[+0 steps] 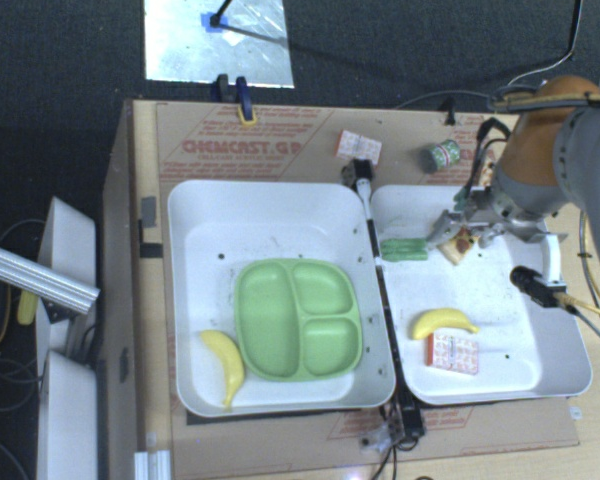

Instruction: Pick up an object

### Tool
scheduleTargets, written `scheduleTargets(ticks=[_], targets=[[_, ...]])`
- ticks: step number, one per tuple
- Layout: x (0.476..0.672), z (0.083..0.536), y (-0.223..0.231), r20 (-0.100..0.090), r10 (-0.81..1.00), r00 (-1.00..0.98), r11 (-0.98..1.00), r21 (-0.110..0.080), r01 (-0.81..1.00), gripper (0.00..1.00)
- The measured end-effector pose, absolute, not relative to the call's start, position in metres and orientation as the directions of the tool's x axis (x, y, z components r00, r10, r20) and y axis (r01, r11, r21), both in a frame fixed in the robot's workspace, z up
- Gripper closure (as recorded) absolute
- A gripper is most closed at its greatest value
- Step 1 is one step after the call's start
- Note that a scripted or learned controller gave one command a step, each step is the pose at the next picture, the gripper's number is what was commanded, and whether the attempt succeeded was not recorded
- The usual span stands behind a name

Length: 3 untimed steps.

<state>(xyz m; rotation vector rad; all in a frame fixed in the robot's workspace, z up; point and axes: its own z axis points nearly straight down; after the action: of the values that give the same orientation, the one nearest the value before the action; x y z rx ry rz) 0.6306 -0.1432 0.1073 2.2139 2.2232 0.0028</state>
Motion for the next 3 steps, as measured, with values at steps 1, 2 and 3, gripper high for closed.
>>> scheduleTargets(ticks=[1, 2, 3], targets=[[0.670, 0.086, -0.164, -0.002, 1.000, -0.005, 0.005, 0.004, 1.000, 0.00], [0.658, 0.086, -0.159, -0.003, 1.000, -0.002, 0.002, 0.006, 1.000, 0.00], [0.650, 0.087, -0.164, -0.002, 1.000, -0.003, 0.003, 0.007, 1.000, 0.00]])
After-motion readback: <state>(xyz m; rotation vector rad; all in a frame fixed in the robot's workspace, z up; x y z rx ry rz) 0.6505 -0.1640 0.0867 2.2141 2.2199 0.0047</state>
